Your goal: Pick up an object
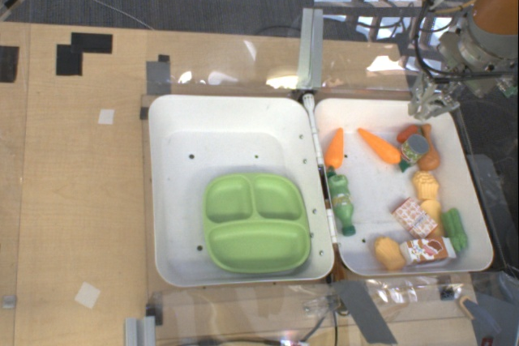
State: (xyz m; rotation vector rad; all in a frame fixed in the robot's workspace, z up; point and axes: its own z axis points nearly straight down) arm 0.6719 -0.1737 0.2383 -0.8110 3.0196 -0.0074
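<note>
The cluster of small toy foods lies in the right bin's far-right corner, directly below and just beside the gripper. A smooth orange carrot beside it points its long axis toward the bin's centre. The gripper hangs over the right bin, carrying nothing visible. A glossy green tray occupies the left bin.

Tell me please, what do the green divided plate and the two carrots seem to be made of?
Green divided plate: probably moulded plastic, matte to slightly satin; its colour is even and its compartment edges are rounded.
Carrot by the divider and carrot further right: likely toy plastic; uniform bright orange, smooth surface, though the view is too coarse to exclude rubber or foam.
</note>
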